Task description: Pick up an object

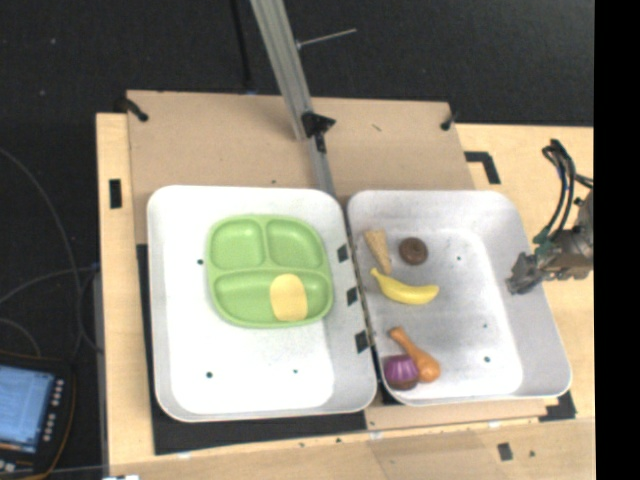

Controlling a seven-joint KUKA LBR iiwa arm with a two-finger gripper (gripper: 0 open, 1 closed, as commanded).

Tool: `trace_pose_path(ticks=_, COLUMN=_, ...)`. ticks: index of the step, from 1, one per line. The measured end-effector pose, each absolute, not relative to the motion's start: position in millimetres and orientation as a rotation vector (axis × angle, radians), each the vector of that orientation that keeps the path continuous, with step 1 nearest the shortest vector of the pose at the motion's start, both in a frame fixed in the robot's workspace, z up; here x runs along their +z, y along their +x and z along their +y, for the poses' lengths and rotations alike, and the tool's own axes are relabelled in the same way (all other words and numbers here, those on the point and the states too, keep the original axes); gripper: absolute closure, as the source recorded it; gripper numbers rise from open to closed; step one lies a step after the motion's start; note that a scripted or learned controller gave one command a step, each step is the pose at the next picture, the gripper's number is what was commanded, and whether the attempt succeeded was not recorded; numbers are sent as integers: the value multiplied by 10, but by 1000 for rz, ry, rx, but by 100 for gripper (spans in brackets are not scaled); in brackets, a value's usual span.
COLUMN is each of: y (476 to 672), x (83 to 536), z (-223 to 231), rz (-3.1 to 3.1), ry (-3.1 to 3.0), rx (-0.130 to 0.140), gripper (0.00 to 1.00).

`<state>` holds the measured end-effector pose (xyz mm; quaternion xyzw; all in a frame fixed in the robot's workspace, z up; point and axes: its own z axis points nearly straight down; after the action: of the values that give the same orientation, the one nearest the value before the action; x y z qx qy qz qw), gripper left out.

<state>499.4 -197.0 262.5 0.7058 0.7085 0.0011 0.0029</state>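
Purple onion (401, 371) and carrot (416, 356) sit at the near left corner of the right bin (500, 368), touching each other, carrot running diagonally up-left from the onion. Further back: banana (405, 289), long axis roughly left-right with a slight curve, well clear of the bin walls. Behind it a cone (377, 247) close to the left wall, and a brown donut (413, 252) just beside it.

Claw (522, 276) hangs over the right rim of the right bin, at the wrist end of the arm coming in from the right. Too small and dark to read, so I cannot tell how far it is spread; nothing visible in its grip.

Key relation: every candidate lies to the claw's left, across bare bin floor. Banana is the nearest and roughly level with the claw, so it looks like the easiest pick: straight lateral travel, then close across its short axis. Onion/carrot pair is riskier, being crowded and hard against the corner.

Left bin (180, 368) holds a green tray (225, 258) with a yellow piece (289, 297) in it, well apart from the claw.
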Motion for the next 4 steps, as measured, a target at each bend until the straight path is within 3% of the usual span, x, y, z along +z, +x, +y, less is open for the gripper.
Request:
trace_pose_path(ticks=2, y=5453, x=2584, z=-1117, rz=2226, ry=2213, rx=1, gripper=100)
trace_pose_path(ticks=4, y=5738, x=2549, z=-143, rz=2230, ry=2212, rx=4, gripper=100)
